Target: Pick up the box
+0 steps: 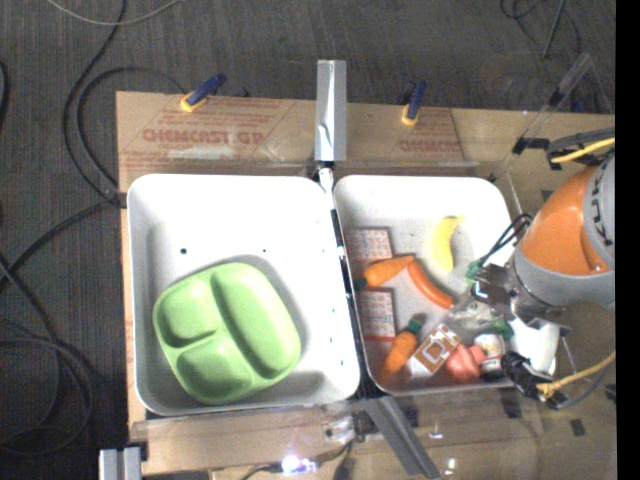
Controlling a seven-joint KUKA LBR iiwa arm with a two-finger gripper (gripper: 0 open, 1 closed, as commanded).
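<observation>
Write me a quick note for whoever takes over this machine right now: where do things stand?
Gripper: low over the right bin's near right corner; its grip can't be judged from here.
Box: lying in that corner, between a carrot and a reddish item, just left of the gripper.
Left bin: holds a green tray.
Done: approach only.
Left: grasp the box and lift it.

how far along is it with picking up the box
Nothing looks done yet: the box lies in the right bin among the carrots and banana. In hand: the gripper is low over that bin, just right of the box. Left: grasping and lifting it.
</observation>
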